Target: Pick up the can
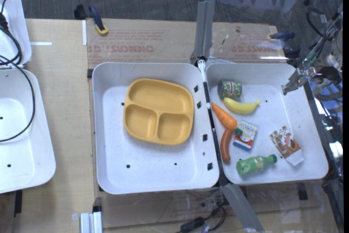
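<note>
The can [230, 88] is green with a light label and lies on its side in the back left corner of the right bin [272, 76]. A banana [241, 106] lies just in front of it. My gripper [290, 85] hangs over the right bin's back right corner, well to the right of the can and apart from it. Nothing shows in its grasp.
Also in the right bin are a carrot [223, 115], a sausage [226, 145], a small carton [245, 135], a green bottle [254, 164] and a snack packet [286, 144]. The left bin [109, 172] holds a yellow divided plate [158, 111].
</note>
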You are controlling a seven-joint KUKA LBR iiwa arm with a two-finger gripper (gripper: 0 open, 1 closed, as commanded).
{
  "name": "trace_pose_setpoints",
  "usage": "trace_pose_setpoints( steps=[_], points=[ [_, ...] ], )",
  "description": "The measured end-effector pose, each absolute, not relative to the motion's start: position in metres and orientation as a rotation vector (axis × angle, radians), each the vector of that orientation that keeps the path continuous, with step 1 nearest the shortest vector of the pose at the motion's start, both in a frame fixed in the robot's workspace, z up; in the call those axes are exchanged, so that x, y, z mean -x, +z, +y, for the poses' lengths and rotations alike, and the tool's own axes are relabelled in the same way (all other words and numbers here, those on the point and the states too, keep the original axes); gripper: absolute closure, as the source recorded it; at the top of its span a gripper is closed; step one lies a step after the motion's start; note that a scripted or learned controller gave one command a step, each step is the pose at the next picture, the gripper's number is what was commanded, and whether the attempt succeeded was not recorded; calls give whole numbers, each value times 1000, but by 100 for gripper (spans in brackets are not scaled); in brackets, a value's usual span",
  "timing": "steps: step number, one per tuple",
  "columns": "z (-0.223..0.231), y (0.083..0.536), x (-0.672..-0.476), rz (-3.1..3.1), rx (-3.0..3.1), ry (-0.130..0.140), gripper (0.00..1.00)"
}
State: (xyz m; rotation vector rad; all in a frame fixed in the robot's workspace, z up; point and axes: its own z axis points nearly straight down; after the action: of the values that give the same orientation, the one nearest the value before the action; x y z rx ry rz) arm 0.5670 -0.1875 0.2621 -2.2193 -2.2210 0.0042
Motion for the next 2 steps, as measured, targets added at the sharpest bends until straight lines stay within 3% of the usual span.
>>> trace_pose_setpoints(
  steps=[1, 2],
  points=[
    [-147, 193, -633, -2217, 2224, 4, 0],
    [-147, 273, -646, -2400, 2030, 2, 0]
  ],
)
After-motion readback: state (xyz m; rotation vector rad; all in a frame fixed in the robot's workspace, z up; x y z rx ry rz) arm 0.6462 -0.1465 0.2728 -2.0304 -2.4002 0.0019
